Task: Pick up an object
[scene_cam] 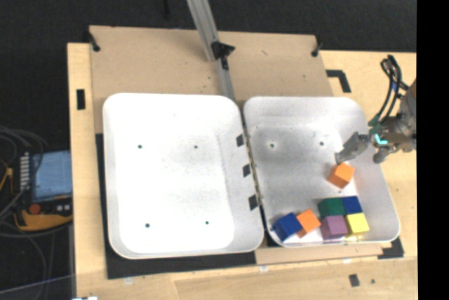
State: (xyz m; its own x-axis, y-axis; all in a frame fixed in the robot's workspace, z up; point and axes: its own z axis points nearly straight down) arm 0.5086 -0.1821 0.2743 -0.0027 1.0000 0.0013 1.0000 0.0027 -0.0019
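My gripper (365, 152) reaches in from the right over the right bin (295, 116), near its right wall. Its two fingers stand apart, open, with nothing between them. An orange cube (342, 174) lies just below the left fingertip (345, 151), apart from the other blocks. Along the bin's front edge sits a cluster: a blue cube (286, 225), a second orange cube (308, 221), a green cube (331, 208), a dark blue cube (351, 205), a purple cube (336, 226) and a yellow cube (358, 223).
The left bin (172, 172) stands beside the right one, with clips along the shared edge. A slanted metal rail (200, 11) runs from the top down to the bins' back. Cables and a blue device (49, 176) lie off the bench at left.
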